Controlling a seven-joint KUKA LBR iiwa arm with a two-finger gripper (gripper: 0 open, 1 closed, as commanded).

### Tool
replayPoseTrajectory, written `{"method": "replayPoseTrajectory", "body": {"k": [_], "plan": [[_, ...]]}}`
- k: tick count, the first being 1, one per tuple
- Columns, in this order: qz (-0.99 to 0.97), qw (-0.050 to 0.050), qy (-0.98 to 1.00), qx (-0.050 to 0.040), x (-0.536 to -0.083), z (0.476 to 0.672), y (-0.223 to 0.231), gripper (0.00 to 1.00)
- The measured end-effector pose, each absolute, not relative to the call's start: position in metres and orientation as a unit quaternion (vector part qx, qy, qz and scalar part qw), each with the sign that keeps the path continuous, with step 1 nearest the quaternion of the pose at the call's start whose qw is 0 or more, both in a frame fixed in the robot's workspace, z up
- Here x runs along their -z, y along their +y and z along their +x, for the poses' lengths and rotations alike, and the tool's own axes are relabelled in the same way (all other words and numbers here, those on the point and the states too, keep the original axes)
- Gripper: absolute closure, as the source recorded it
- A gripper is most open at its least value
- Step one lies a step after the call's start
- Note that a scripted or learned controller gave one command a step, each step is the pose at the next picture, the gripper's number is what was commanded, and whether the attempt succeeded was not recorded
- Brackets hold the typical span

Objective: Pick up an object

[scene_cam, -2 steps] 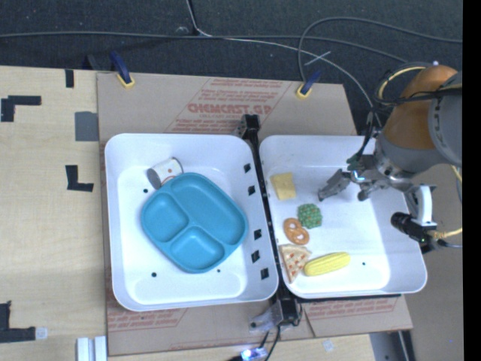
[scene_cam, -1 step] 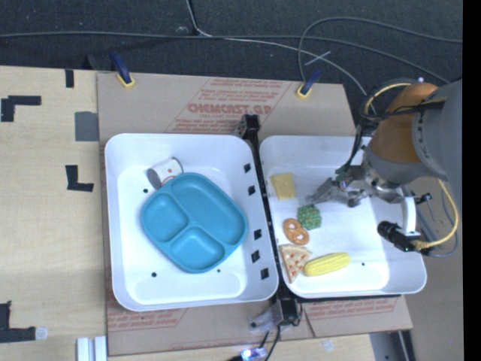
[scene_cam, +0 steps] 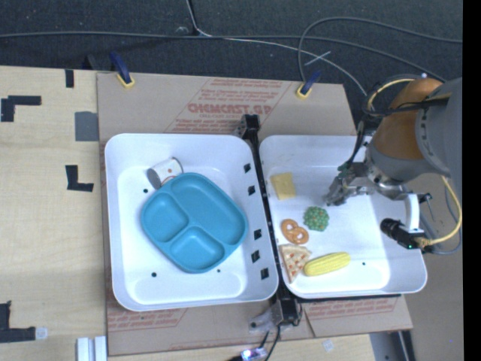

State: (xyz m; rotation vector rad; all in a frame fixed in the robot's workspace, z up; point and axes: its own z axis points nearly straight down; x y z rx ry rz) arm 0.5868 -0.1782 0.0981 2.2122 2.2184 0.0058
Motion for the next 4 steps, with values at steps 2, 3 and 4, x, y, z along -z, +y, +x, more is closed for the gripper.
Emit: {"method": "replayPoseTrajectory", "body": {"k": [2, 3, 4], "plan": [[0.707, 0.002, 0.708, -0.0010, -0.208, 0.595, -0.192, 1.00], [0.707, 0.000, 0.708, 0.0001, -0.212, 0.595, -0.192, 1.00], [0.705, -0.001, 0.709, 0.0001, -0.209, 0.600, -0.132, 1.00]]}}
